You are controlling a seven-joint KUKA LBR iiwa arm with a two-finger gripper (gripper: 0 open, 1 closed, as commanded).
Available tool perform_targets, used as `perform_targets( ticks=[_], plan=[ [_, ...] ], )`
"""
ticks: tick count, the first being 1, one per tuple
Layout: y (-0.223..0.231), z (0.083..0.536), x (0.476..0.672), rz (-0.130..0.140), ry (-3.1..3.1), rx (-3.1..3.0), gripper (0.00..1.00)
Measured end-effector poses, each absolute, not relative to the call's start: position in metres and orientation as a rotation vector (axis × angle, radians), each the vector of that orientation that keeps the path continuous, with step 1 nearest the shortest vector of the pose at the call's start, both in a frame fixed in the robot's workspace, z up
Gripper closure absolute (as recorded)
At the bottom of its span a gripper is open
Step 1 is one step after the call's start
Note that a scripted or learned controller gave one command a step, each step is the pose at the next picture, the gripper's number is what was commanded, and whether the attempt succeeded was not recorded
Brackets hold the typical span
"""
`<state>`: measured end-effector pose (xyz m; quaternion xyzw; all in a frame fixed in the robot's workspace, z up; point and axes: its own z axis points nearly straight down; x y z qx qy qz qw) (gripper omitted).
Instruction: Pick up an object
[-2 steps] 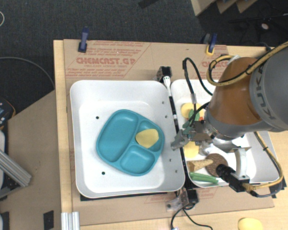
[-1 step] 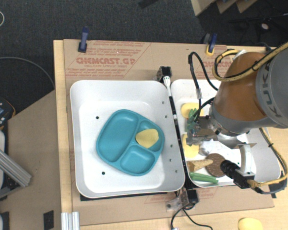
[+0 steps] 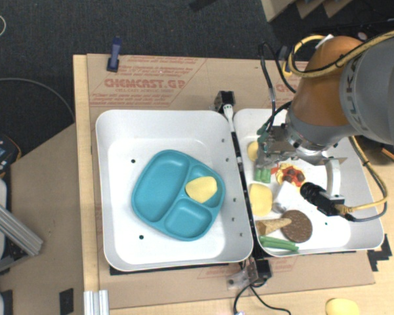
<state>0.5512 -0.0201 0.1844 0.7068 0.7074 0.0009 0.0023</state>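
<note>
Down in the right bin, the jaws hang near its left wall; whether they grip anything, I cannot tell. Toy food lies just beneath, toward the bench's front edge.

Hidden and cut-off items, overhead view of the two bins

The arm runs off the frame at 3 o'clock, so its base cannot be seen. Its wrist covers the gripper; the finger state cannot be read. The wrist also hides the 12 o'clock half of the right bin and part of a pale yellow piece beside the divider. A small red and yellow object under the wrist is too cluttered to identify. A yellow item at 5 o'clock is cut by the bottom edge. Grey framing at 8 o'clock leaves the frame on the left. Print on the cardboard is too blurred to read fully.
</note>
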Motion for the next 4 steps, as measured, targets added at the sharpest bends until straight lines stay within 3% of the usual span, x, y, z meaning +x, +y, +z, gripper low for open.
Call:
perform_targets(
  ticks=[1,2,3,4],
  plan=[
    [-0.046,0.32,0.52,0.016,2.211,2.214,1.0],
    [-0.077,0.218,0.478,-0.013,2.222,2.235,1.0],
    [-0.019,0.332,0.485,0.017,2.225,2.207,1.0],
    [-0.079,0.264,0.519,-0.007,2.218,2.229,1.0]
  ],
)
